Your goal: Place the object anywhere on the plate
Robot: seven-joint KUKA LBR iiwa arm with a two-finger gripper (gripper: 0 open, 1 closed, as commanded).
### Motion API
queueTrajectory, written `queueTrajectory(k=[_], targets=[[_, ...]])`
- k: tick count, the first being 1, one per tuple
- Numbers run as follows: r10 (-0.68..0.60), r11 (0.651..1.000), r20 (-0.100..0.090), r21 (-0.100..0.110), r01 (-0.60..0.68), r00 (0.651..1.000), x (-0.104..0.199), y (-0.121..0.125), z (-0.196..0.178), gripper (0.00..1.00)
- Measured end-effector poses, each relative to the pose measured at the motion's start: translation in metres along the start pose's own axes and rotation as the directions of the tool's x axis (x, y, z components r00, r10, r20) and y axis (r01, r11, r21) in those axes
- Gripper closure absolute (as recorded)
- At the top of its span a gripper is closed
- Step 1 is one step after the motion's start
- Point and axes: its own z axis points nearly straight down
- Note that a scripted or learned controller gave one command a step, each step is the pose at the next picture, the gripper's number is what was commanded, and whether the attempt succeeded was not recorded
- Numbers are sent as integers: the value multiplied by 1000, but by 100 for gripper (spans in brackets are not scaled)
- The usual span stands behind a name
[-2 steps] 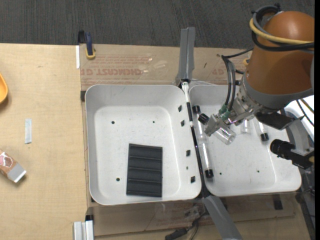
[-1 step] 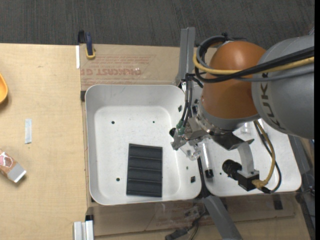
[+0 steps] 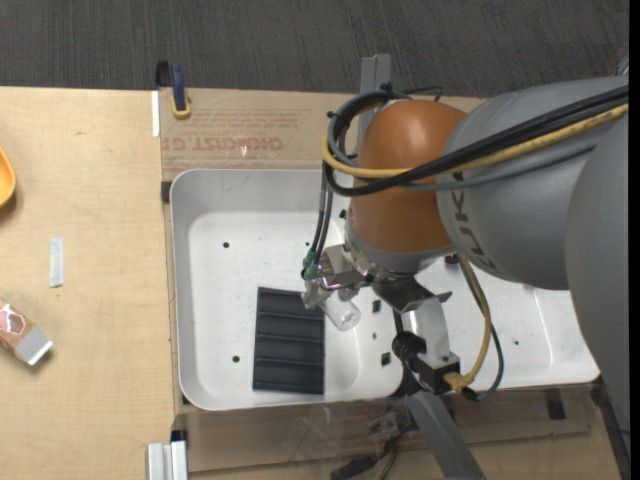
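Fingers (image 3: pixel 338 303) state unclear, just beside black ridged plate (image 3: pixel 289 340) upper right corner, left bin (image 3: pixel 200 268).

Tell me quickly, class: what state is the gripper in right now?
Gripper: cannot be told; it sits over the white bin, beside the black ridged object.

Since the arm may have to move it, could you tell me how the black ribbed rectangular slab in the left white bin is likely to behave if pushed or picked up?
The black ribbed rectangular slab lies flat on the white bin floor, so it would probably slide, not roll or tip. Its straight edges and even ridges suggest that it is stiff. Being low and wide, it may be hard for the gripper to pinch from above; the ridges could offer some purchase.
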Motion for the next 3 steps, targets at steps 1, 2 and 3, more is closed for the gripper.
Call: queueTrajectory(k=[1,2,3], targets=[[22,1000,1,-1,-22,1000,47,10,7,100],[75,997,1,-2,-75,997,-2,0,-103,100],[-9,1000,1,0,9,1000,25,5,-16,100]])
